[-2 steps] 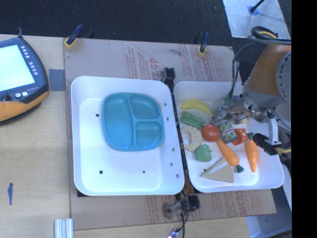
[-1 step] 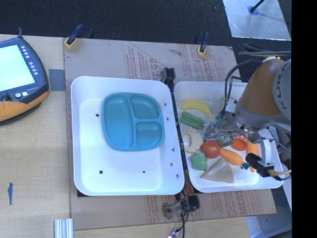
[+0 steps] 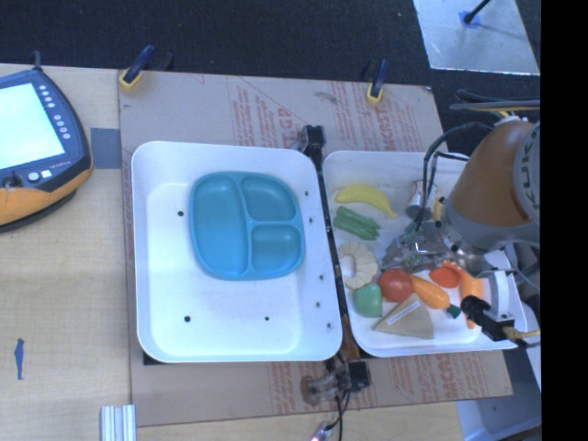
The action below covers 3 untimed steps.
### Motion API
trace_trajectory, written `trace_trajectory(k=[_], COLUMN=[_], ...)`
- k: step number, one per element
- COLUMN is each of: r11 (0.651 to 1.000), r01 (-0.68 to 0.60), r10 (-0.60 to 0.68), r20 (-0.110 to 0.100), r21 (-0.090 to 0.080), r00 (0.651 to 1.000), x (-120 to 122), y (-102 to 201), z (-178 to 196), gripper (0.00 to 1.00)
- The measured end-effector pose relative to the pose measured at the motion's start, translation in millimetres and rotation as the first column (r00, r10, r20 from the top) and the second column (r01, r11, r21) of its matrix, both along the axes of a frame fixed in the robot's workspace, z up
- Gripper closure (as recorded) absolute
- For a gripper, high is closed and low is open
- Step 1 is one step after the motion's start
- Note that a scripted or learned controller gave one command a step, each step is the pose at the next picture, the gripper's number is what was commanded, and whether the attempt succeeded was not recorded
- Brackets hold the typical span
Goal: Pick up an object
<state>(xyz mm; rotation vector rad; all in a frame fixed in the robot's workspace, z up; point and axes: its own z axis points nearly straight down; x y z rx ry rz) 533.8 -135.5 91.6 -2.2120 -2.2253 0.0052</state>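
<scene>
Gripper state is impossible to tell as it hovers in the right white bin beside the small red plastic tomato, probably light, rigid, slippery, best pinched across its middle.

The arm is a chunky rounded thing, mostly one big glossy orange band with a grey shell at its 3 o'clock edge and a darker grey collar at 6. A black cable loops off it at 10 o'clock. The gripper end is shiny metal bits, too cluttered to make out details.
</scene>
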Motion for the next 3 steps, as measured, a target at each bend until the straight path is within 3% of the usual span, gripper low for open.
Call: trace_trajectory(k=[1,2,3], r11=[1.000,1.000,1.000], r01=[0.000,0.001,-0.003], r10=[0.000,-0.001,0.003], r20=[0.002,0.002,-0.001], r21=[0.000,0.000,0.000], r00=[1.000,1.000,1.000], x=[71.9,121.0,121.0], y=[31.4,11.6,11.4], z=[0.4,0.5,10.9], gripper=[0.00,0.00,1.00])
